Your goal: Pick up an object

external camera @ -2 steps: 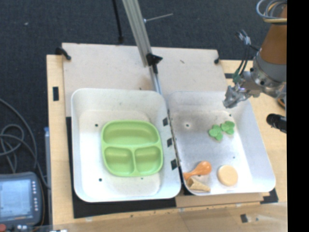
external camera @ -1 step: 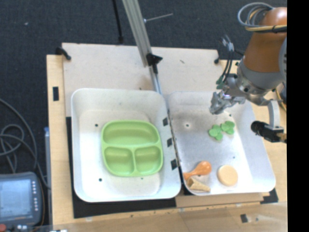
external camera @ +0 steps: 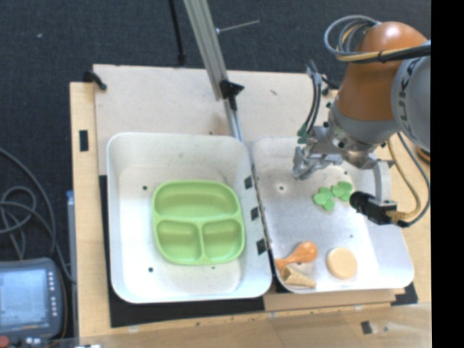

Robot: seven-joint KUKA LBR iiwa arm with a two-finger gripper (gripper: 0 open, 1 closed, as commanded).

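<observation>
Above the right-hand shallow white bin, the grey two-finger gripper hangs just left of the flat green leaf-shaped toy; whether it is clenched or released I cannot tell, and nothing shows in its grasp. That toy lies flat on the floor, probably the nearest target. Below the toy, an orange plastic spoon, a tan cone and a round tan disc crowd the near rim, leaving open floor around the toy.
</observation>
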